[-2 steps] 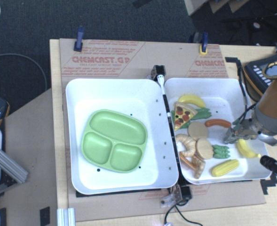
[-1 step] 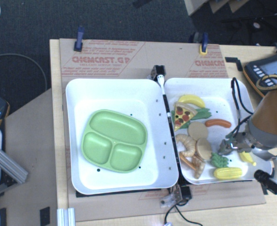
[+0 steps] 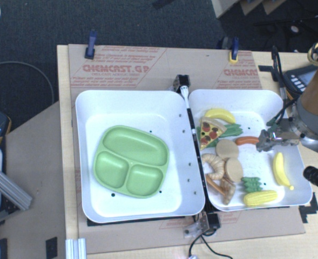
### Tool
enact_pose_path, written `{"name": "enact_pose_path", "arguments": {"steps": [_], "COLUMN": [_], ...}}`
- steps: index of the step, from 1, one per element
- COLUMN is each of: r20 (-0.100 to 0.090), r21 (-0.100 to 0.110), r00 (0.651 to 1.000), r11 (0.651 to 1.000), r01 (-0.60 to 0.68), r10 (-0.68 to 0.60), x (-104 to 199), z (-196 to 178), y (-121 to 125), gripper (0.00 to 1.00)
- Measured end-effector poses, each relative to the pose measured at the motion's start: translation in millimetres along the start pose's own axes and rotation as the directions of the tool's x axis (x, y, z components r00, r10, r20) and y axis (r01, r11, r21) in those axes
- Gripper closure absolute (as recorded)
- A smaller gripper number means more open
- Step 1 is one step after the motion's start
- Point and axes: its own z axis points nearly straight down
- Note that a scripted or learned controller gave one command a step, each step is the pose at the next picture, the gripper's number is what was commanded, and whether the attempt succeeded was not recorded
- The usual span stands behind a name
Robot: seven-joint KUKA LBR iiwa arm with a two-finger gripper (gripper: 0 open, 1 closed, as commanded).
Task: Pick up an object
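Note:
The right bin holds several toy foods. A yellow banana lies at the back, with a pizza slice and green beans in front of it. An orange carrot lies mid-bin, beside two beige round pieces. A second banana, a corn cob, a green leafy piece and a shrimp fill the front. My gripper hangs low over the bin's right part, just right of the carrot's tip and behind the second banana. Nothing shows in its grasp.
The left bin holds a green divided plate. A black divider runs between the bins. Two clamps sit on the board's far edge. The arm's body stands over the right bin's right rim.

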Motion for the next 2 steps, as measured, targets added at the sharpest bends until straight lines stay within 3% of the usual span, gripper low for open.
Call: {"name": "enact_pose_path", "arguments": {"steps": [1, 2], "r20": [-0.003, -0.003], "r21": [0.004, 0.007], "r00": [1.0, 1.0], "r11": [1.0, 1.0], "r01": [0.003, 0.003], "r10": [-0.003, -0.003], "x": [77, 159], "z": [-96, -144], "y": [-12, -2], "gripper": [1.0, 1.0]}}
